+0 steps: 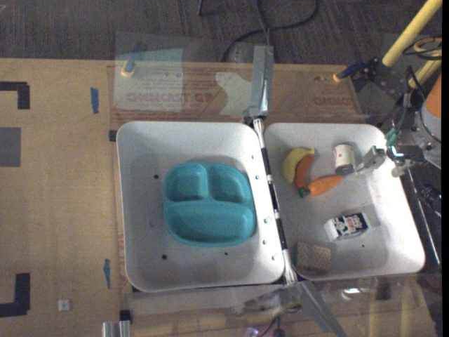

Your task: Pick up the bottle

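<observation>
The bottle (343, 157) is a small white cylinder with a reddish band, lying in the upper middle of the right bin (403, 248). My gripper (369, 160) hangs low over that bin just to the right of the bottle, close to it, with nothing seen in its grasp. The arm comes in from the right edge. An orange carrot (325, 185) lies just below the bottle and the gripper, its tip pointing toward them.
A yellow banana (295, 161) lies left of the bottle, touching the carrot's green end. A small milk carton (346, 225) and a brown sponge-like block (313, 255) lie lower in the right bin. The left bin (140, 153) holds a teal divided plate (208, 203).
</observation>
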`<state>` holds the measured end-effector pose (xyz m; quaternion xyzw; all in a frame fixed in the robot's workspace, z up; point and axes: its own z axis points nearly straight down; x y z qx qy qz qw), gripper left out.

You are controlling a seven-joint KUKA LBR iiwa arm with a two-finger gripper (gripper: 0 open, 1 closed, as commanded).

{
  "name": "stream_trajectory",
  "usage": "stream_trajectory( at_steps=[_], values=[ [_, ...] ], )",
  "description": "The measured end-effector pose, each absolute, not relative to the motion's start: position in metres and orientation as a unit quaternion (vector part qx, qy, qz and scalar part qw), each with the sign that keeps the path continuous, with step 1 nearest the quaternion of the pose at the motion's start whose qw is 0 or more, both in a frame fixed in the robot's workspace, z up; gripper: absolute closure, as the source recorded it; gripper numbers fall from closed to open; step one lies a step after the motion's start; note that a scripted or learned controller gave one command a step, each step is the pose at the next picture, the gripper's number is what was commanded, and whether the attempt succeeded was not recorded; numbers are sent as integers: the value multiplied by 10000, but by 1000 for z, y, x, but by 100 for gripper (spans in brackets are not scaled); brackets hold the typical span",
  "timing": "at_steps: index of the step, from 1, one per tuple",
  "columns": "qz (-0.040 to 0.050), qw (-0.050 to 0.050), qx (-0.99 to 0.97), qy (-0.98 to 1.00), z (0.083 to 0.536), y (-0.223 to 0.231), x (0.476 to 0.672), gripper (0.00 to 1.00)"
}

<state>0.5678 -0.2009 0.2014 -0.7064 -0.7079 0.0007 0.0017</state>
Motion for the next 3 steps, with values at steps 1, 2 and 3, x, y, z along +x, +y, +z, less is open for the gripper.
stream_trajectory(
  at_steps=[1, 2, 3],
  values=[
    [5, 20, -7176, -6964, 212, -193, 539, 0],
    [-22, 19, -7406, -6720, 100, -213, 548, 0],
    [12, 26, -7695, -6387, 115, -165, 543, 0]
  ],
)
